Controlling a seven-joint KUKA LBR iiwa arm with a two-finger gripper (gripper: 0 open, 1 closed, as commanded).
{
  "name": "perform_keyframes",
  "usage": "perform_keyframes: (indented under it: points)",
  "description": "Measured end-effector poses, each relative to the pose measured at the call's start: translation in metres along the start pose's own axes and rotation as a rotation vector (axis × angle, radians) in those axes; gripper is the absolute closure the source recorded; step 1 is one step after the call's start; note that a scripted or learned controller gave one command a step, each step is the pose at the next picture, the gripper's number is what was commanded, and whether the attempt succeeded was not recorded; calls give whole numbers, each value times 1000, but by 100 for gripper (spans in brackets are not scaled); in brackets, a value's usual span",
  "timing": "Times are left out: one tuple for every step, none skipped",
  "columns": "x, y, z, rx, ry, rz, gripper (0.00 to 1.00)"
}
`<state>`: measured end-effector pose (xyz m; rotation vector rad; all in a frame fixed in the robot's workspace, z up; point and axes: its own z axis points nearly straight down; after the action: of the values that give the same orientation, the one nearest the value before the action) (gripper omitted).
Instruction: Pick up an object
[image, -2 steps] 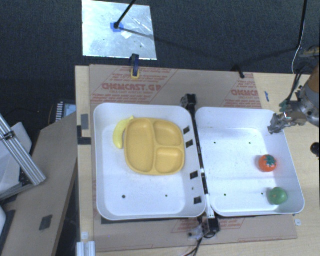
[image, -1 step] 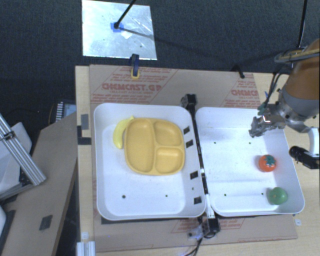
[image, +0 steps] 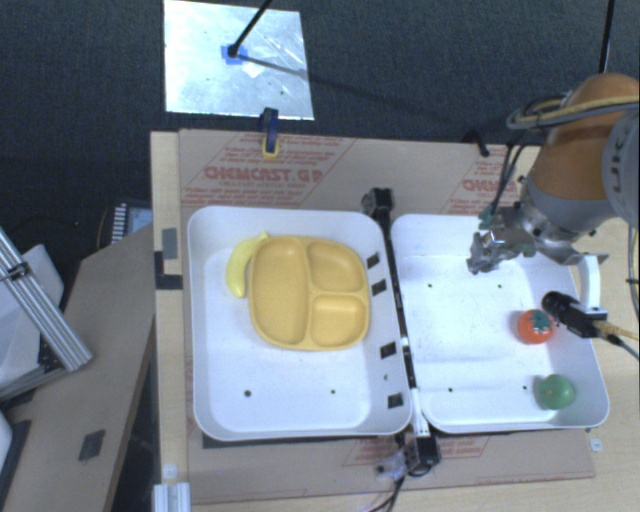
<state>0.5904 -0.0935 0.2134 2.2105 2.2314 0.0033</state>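
arm (image: 585, 150) over right bin (image: 450, 340) | hand (image: 487, 252) pointing down, near rear wall

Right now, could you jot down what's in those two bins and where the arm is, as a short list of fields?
left bin: yellow plate with three compartments; banana beside its left edge, touching
right bin: orange ball and green ball, both near the right wall, apart
arm: reaches in from the right
gripper: over the right bin's upper part, nothing seen between its fingers
fingers open or shut: cannot tell
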Motion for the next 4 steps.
perform_keyframes:
  points:
    - [55,4,-10,-1,1,-1,100]
    - [103,8,-9,0,0,0,100]
    - [147,3,-14,0,1,-1,100]
    - [196,-8,-4,2,1,-1,100]
